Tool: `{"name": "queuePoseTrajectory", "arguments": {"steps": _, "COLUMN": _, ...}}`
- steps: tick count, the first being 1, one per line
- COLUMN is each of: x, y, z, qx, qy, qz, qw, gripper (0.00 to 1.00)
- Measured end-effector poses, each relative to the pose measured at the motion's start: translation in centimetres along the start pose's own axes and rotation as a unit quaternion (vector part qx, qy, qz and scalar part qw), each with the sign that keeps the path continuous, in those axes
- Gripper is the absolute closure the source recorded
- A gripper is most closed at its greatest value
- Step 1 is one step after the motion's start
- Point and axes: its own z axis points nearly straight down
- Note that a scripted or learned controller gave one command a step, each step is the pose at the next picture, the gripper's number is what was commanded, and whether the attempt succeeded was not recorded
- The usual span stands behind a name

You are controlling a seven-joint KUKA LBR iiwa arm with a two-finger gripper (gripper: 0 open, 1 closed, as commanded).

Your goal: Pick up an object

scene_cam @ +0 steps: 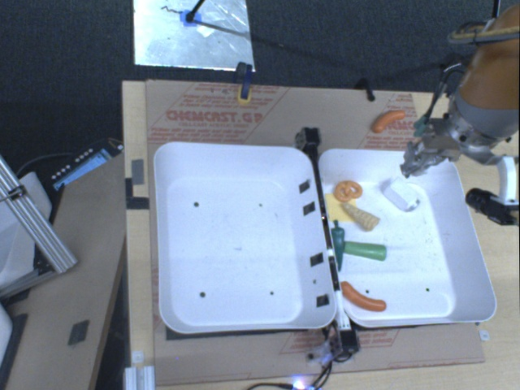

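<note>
Just below the tool (416, 162), finger state unclear: a white object (401, 196) in the right bin (463, 250).

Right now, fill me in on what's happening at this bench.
A KUKA arm reaches in from the right, its gripper poised over the far part of the right bin, just above a white piece. Nothing shows between its fingers. A pretzel, a cone, a green tool and a sausage lie in that bin; another sausage lies outside it.
</note>
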Motion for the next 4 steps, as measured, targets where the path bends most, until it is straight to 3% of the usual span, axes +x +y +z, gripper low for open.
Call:
{"name": "queuePoseTrajectory", "arguments": {"steps": 1, "x": -0.8, "y": -6.6, "z": -26.4, "qx": -0.008, "qy": -0.003, "qz": 0.001, "qw": 1.0, "gripper": 1.0}}
{"name": "queuePoseTrajectory", "arguments": {"steps": 2, "x": -9.3, "y": -10.7, "z": -28.2, "qx": 0.0, "qy": -0.002, "qz": 0.007, "qw": 1.0, "gripper": 1.0}}
{"name": "queuePoseTrajectory", "arguments": {"steps": 3, "x": -5.4, "y": -11.9, "z": -17.4, "qx": 0.006, "qy": 0.002, "qz": 0.0, "qw": 1.0, "gripper": 1.0}}
{"name": "queuePoseTrajectory", "arguments": {"steps": 4, "x": -1.8, "y": -9.9, "z": -27.5, "qx": -0.005, "qy": -0.001, "qz": -0.001, "qw": 1.0, "gripper": 1.0}}
